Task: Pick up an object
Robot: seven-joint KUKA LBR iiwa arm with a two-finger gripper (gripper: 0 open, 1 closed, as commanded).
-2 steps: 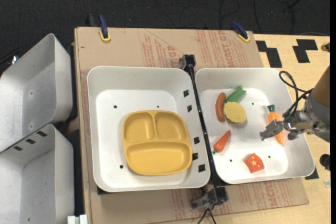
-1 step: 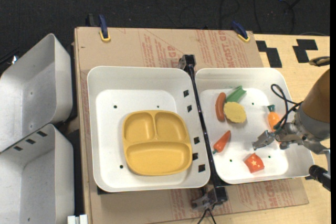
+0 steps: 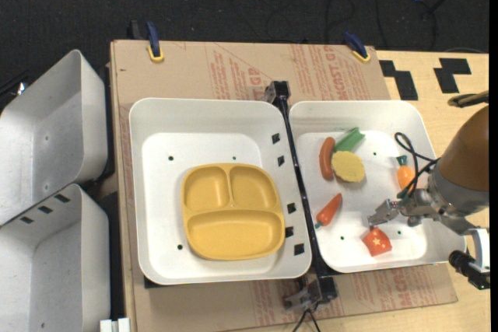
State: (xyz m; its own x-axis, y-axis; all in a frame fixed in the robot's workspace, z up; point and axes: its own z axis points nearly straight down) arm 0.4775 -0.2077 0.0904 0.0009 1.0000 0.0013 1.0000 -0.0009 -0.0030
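Observation:
The right bin (image 3: 412,120) holds several toy foods. A red sausage (image 3: 326,158) lies beside a yellow piece (image 3: 348,166), with a green piece (image 3: 349,140) just behind them. A red pepper (image 3: 330,209) lies near the bin's left wall, and an orange piece (image 3: 405,176) sits at the right. A small red piece (image 3: 378,242) rests near the front. My gripper (image 3: 382,214) hangs low over the bin floor, just above and behind the small red piece and to the right of the red pepper. Nothing is visibly in its grasp.
The left bin (image 3: 148,167) holds a yellow divided plate (image 3: 232,211). A black divider (image 3: 292,159) runs between the two bins. The arm (image 3: 465,167) and its black cable (image 3: 408,148) cover the right bin's right side. Grey trays (image 3: 47,167) stand off the bench to the left.

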